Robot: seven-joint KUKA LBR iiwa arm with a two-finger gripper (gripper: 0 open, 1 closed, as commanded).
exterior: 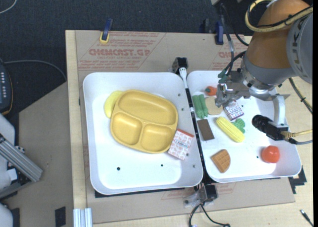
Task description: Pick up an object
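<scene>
The gripper [229,103] hangs over the upper middle of the right bin [290,164]; whether it grasps anything cannot be determined. A small patterned packet [234,111] lies directly beneath it, touching a yellow corn cob [230,129]. A tomato [271,154] sits at lower right. The left bin [99,171] holds a yellow divided tray [143,120].

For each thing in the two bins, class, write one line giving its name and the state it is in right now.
Yellow divided plate: upright, compartments bare, in left bin.
Patterned packet: leaning against the plate's edge.
Corn cob: lying flat in right bin.
Tomato: resting near the corner.
Gripper: low over a small packet.
</scene>
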